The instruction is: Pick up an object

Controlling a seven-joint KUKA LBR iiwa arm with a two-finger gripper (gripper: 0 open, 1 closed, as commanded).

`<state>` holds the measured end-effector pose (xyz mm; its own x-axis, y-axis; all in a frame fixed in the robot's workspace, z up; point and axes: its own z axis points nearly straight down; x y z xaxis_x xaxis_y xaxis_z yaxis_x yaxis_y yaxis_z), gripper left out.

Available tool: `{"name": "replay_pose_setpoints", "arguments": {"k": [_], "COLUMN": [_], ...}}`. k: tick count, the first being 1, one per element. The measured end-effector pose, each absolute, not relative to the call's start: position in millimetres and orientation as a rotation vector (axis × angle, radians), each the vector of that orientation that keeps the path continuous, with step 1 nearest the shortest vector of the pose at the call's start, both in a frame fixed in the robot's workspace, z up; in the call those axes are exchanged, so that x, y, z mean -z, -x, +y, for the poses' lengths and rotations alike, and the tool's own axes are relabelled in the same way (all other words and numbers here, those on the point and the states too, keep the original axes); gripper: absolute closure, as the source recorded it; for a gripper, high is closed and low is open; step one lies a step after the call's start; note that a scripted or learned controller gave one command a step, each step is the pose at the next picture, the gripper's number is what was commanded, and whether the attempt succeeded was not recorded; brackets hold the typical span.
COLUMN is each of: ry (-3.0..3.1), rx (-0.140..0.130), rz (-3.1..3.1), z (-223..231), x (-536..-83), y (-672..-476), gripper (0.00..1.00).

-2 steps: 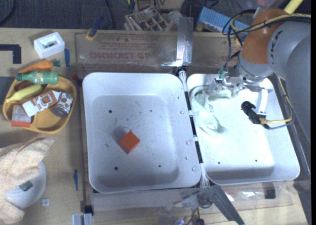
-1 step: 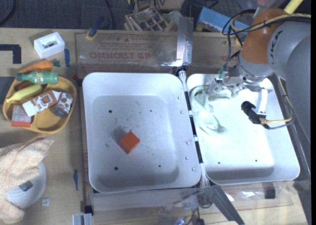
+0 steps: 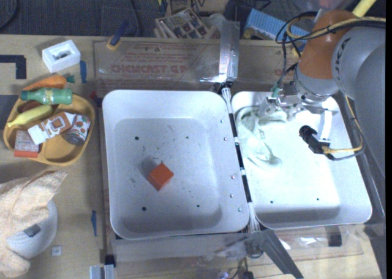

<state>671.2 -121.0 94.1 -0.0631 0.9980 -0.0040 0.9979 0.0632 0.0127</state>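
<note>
Orange: one block (image 3: 161, 176) in the left of two bins (image 3: 122, 112).

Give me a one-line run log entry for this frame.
arm: over right bin | gripper: near its far left corner | orange block: in left bin, untouched | pick: not yet

Two white bins sit side by side: the left bin (image 3: 122, 118) and the right bin (image 3: 343, 204). One orange block (image 3: 161, 176) lies in the left bin. Left of that bin stands one yellow bowl (image 3: 58, 154) of small items, with one white box (image 3: 61, 55) beyond it.
</note>
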Motion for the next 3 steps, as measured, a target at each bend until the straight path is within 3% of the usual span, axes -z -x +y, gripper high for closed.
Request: {"name": "replay_pose_setpoints", "arguments": {"k": [3], "ry": [-2.142], "rx": [-0.01], "rz": [2.282], "z": [-121.0], "x": [-94.0], "y": [-671.2], "gripper": [0.0]}}
